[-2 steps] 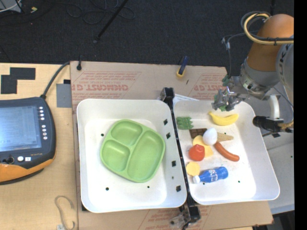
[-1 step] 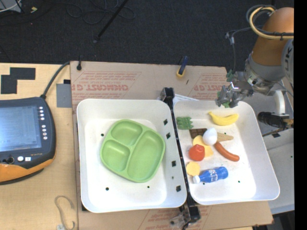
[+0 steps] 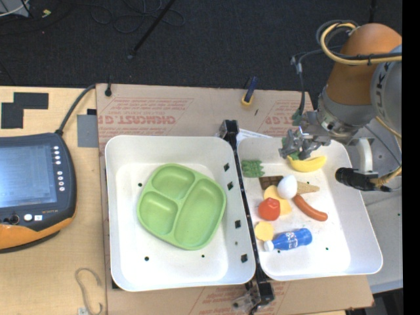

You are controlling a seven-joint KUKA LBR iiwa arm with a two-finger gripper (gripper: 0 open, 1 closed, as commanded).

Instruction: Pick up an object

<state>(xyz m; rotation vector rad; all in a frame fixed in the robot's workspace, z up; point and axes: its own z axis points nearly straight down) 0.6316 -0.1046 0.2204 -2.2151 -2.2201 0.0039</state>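
Grey KUKA arm w/ a glossy orange band reaches in from the right; its gripper (image 3: 300, 148) sits low over the far end of the right bin (image 3: 367, 241), right at a yellow banana (image 3: 310, 163) – curved, smooth, plastic-looking. Metal finger parts overlap the banana's top edge, but can't tell whether they're open, closed or actually clamped on it.

Right bin is shallow, white, rounded corners, hard plastic. Toy food inside, clustered left of centre: a green leafy, bumpy piece (image 3: 251, 168) near the divider; a white egg (image 3: 287, 187), smooth oval, touching a brown wedge w/ a tan cone-like tip (image 3: 306, 188); a red tomato-like round (image 3: 269, 209) against a yellow chunk (image 3: 283, 206); a red-orange sausage (image 3: 309, 208), long and glossy, lying at a slant; a flat yellow disc (image 3: 264, 230); a small blue bottle (image 3: 292, 239) w/ white cap, on its side nearest the cam.

Left bin (image 3: 125, 254), same white plastic, holds a light-green divided plate (image 3: 182, 205), 3 compartments, rounded, matte, tilted a bit askew.

Bins rest on printed brown cardboard (image 3: 170, 113). A tablet-like pendant (image 3: 33, 182), grey and orange w/ a dark screen, lies well off to the left on the bench
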